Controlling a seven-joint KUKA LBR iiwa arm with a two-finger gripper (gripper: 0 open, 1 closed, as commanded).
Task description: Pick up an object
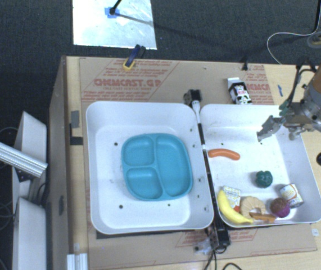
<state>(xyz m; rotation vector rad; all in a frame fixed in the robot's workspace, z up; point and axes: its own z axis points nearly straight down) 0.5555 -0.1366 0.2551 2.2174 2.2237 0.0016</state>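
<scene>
Now the gripper hangs over the right bin, fingers apart w/ nothing between. Nearest object, the orange carrot, lies near the divider; best to descend straight, centred across it.

Blue three-compartment plate sits mid left bin, well left of the gripper. Small black-and-white box on the cardboard sheet, near the gripper, up-left. Yellow-blue clamp on the cardboard's far edge, further left. Silver sheet on the floor beyond. Aluminium rail far left.
</scene>
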